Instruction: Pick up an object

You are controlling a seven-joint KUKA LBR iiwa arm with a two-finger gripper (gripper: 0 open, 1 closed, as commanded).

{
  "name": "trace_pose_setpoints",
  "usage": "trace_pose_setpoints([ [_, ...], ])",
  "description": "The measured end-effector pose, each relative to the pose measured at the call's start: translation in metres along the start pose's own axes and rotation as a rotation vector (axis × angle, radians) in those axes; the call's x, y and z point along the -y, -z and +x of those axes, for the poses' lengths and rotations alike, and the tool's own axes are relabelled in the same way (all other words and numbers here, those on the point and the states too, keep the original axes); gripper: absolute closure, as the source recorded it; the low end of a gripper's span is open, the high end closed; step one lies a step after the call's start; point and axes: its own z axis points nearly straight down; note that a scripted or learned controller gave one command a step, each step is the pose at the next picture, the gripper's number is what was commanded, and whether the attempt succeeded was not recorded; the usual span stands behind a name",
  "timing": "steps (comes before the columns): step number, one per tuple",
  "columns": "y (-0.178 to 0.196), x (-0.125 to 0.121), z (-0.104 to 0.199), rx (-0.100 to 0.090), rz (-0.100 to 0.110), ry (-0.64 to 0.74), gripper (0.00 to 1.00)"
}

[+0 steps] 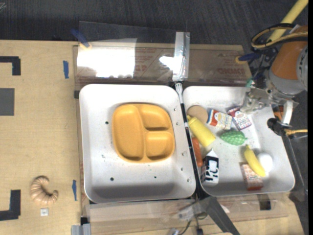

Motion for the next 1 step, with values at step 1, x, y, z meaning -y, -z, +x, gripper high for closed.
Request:
trace_pose_setpoints([
  [1, 0.0357, -0.0217, 0.0045, 0.012, 0.020, -0.360, 1.00],
])
